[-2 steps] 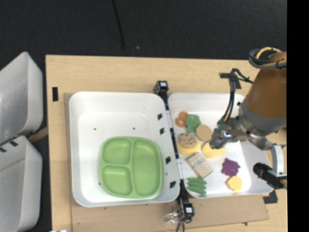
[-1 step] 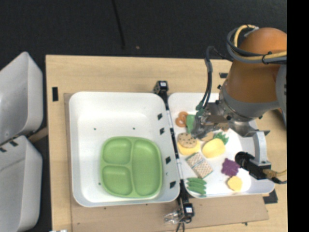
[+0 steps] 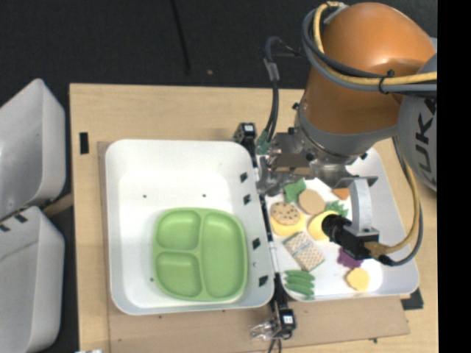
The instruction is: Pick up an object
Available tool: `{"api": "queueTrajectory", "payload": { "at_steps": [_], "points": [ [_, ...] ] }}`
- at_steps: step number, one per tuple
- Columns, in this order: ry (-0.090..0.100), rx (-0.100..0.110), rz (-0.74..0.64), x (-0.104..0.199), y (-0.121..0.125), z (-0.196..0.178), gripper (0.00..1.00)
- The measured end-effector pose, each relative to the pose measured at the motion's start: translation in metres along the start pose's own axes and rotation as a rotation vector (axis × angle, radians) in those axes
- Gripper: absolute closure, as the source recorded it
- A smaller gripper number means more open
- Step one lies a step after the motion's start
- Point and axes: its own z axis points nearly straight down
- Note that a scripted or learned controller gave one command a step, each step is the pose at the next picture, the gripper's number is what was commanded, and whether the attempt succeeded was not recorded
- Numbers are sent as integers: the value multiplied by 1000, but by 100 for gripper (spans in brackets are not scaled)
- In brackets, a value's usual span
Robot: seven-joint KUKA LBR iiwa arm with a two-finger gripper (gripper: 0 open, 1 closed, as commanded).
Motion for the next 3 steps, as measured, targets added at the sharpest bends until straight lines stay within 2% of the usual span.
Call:
{"api": "queueTrajectory", "payload": {
  "at_steps": [1, 2, 3],
  "points": [
    [-4, -4, 16, -66, 0, -94, 100],
    [-5, 20, 14, -86, -3, 46, 100],
    [-2, 4, 2, 16, 0, -3, 100]
  ]
}}
